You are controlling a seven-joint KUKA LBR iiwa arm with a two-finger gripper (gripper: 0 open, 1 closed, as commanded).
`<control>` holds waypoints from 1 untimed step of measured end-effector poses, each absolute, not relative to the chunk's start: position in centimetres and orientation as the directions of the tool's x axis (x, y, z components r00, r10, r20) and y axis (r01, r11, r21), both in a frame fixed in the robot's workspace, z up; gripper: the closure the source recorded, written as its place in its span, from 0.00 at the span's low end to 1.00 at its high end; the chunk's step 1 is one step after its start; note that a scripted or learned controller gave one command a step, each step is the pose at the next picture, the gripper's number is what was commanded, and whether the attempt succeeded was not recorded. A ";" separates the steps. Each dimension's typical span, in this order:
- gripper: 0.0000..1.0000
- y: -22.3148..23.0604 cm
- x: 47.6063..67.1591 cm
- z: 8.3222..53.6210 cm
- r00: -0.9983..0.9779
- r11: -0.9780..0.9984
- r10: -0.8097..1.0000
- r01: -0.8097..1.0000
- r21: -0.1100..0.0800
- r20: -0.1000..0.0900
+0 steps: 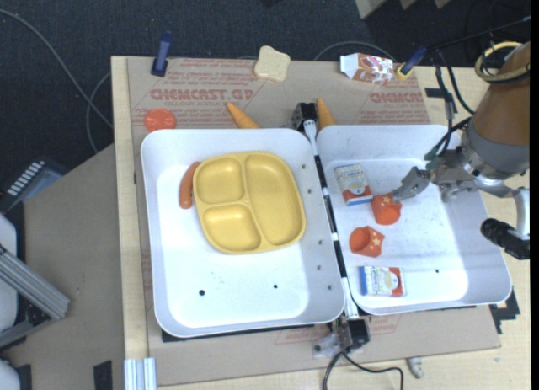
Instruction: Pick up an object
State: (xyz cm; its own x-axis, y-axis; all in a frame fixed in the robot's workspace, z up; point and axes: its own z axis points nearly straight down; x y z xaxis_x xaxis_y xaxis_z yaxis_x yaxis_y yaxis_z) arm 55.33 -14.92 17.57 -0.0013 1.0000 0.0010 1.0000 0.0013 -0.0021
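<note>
Red cup (386, 209), the small object nearest the tool (410, 184), sits on the floor of the right bin (455, 283), roughly at that bin's middle. The tool reaches in from the cup's right side, its dark tip just beside the cup's upper right edge; whether they touch cannot be told, and whether the tool is open or closed cannot be told either. The grey arm (497, 140) rises behind it, to the right of the cup.

Several things crowd the cup. A small white carton (352, 184) with red print lies just to its left and slightly farther from the camera. An orange cup-like piece (367, 241) lies near it on the side toward the camera and a little left. Farther that way, a flat white packet (381, 280) with red and blue print lies near the bin's front wall.

Left of the cup, across the join between bins, the left bin (236, 312) holds a yellow divided tray (249, 201) with a red sausage toy (186, 188) against the tray's left edge.

On the counter (210, 93) beyond the bins lie a slice of toy bread (272, 63), a toy carrot (241, 115), a blue clamp (161, 53) and another small carton (367, 67).
</note>
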 end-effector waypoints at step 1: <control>0.00 -13.3 59.3 8.8 -0.001 0.001 1.000 1.000 0.005 0.000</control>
